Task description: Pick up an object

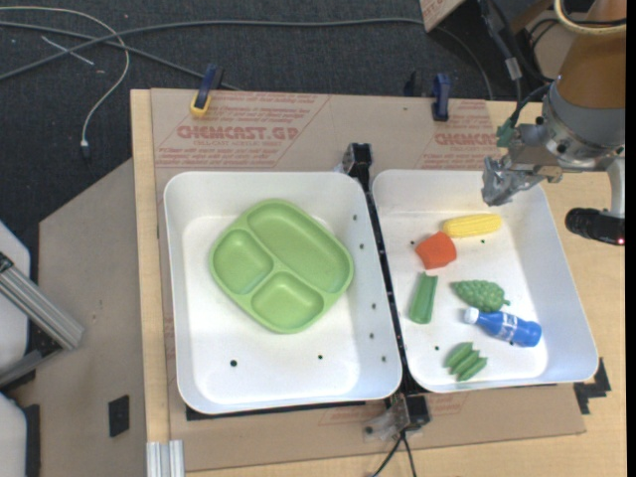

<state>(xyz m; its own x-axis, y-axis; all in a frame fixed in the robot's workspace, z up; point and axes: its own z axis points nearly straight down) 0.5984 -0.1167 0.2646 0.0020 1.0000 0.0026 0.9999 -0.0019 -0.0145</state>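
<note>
While the arm point(594, 58) hangs above the far right corner of the bench, no object has yet been lifted, so the task stands at its opening stage. The left bin point(199, 366) holds a green divided plate point(282, 264) lying flat near its middle. The right bin point(566, 296) holds six small candidates, all resting on its floor: a yellow corn cob point(471, 227) at the far side, an orange-red block point(435, 250) just beside and nearer than the cob, a green cucumber-like piece point(423, 297) toward the left wall, a knobbly green item point(480, 293) near the centre, a blue bottle point(506, 327) just nearer than that, and a green pea pod point(464, 361) closest to the near rim. The gripper point(500, 185) sits over the far edge of the right bin, just beyond the corn cob; nothing is visible between its fingers, and whether they are parted or closed cannot be told at this angle. Judged from this layout, the approach is partly made, whereas descent onto a chosen object, closure upon it and the lift all remain. The corn cob is the nearest target to the gripper, though which object is intended cannot be determined.
</note>
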